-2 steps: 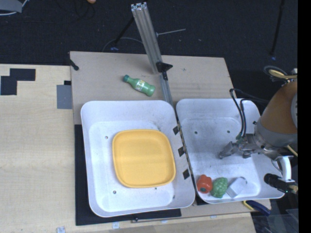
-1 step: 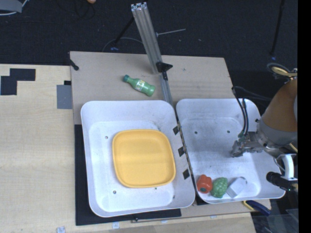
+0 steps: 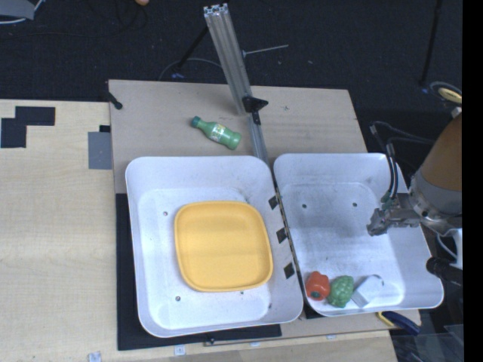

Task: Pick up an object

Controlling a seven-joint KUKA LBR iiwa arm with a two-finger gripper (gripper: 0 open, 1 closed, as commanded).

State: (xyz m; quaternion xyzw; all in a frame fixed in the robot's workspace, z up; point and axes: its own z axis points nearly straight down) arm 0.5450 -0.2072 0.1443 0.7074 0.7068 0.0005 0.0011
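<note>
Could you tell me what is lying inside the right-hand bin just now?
In the right-hand bin, along the near edge: a red pepper-like item, a green lumpy item and a small pale piece. The tool hangs above the bin's right side, hiding the floor under it.

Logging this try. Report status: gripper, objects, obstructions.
Gripper over right bin, right side, nothing seen in it. Red pepper, green piece, grey-white item at near edge, untouched. Yellow plate in left bin. Nothing between.

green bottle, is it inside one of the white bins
No, the green bottle lies on the bench behind the left bin, outside both bins.
</note>
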